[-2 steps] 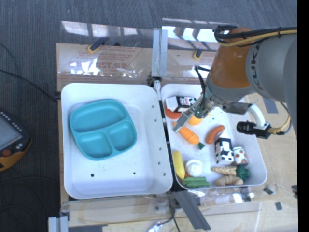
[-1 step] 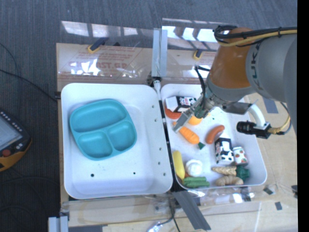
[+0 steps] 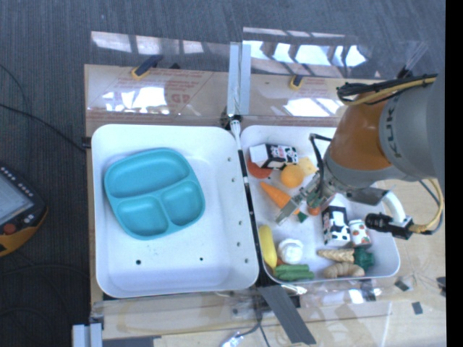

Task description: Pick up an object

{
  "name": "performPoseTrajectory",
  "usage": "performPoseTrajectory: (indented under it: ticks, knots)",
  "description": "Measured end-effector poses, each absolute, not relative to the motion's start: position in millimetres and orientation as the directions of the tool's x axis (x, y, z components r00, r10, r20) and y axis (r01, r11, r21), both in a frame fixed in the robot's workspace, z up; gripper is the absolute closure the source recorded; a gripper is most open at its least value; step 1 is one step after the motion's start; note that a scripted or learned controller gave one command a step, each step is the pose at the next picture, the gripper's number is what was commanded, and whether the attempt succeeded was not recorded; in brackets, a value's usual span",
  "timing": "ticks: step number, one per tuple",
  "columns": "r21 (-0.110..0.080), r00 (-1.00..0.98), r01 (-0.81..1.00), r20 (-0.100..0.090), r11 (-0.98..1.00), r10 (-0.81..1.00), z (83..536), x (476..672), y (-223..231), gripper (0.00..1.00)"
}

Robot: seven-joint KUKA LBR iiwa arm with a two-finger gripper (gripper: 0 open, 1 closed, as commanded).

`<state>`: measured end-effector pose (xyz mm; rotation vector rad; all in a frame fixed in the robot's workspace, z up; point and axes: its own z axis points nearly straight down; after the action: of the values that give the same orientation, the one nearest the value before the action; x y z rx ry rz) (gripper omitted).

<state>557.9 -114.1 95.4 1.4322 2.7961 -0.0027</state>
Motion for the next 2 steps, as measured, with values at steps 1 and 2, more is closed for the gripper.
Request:
performPoseTrajectory:
  ticks: [1,2]
  knots:
    - [0.011,-0.426,0.905,-0.006,0.426,0.905,90,557.5,-107,0.00]
    - [0.016,-0.428,0.904,-0.007,0.428,0.904,102,559.3,-106,1.00]
